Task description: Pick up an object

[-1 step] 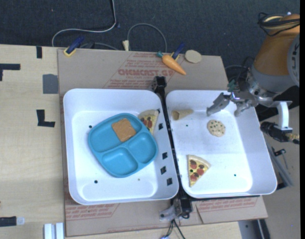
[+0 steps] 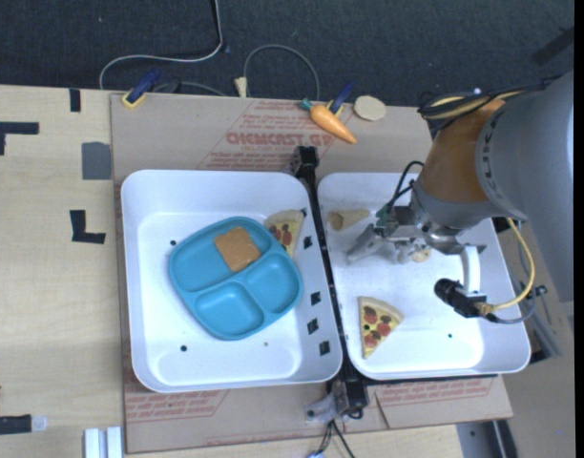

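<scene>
The gripper is low inside the right bin, in its upper left part, with the grey arm and its orange band reaching in from the right above it. One metal finger points out to the left over the white floor. Whether the gripper is spread or closed cannot be told from this angle, and nothing can be seen caught between its tips.

Just above and to the left of that finger lies a small tan food piece, near the bin's top left corner — close to the finger but apart from it. Another pale bit sits tucked under the wrist, mostly hidden. Nearer the front of the same bin, well below the gripper, a toy pizza slice lies flat with its point toward the front edge. A black cable end hangs from the arm to the right of that slice.

In the left bin sits a blue divided plate with a brown square cracker in its upper compartment. A second pizza slice lies beside the plate's upper right rim, against the wall between the bins.

Beyond the bins, on the cardboard sheet, rest a toy carrot and, just to its right, a round beige disc — both outside either bin.
</scene>
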Robot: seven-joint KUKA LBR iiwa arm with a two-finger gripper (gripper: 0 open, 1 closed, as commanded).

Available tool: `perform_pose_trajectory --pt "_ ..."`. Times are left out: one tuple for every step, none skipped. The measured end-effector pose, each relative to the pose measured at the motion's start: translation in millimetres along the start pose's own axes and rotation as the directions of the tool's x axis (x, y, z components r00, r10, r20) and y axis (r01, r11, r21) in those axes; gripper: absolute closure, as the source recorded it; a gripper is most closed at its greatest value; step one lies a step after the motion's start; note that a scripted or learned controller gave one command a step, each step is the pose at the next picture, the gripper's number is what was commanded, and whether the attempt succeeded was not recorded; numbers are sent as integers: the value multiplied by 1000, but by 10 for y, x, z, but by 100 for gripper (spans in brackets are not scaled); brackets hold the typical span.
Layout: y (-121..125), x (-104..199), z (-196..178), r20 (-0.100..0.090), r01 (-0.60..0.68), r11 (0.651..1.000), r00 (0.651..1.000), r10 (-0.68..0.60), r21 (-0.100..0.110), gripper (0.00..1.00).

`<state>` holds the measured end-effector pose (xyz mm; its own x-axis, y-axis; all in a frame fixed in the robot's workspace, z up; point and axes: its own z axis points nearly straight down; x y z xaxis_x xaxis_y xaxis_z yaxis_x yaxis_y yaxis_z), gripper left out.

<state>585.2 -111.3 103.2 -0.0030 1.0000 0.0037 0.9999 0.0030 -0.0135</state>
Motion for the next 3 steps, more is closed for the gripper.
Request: perform_pose_trajectory --pt "-841 539 -836 0 1 1000 1000 -1 -12 0" --pt "-595 141 -203 5 -5 1000 1000 5 -8 0" --pt "-1000 167 195 6 -3 1000 1000 3 -21 0"
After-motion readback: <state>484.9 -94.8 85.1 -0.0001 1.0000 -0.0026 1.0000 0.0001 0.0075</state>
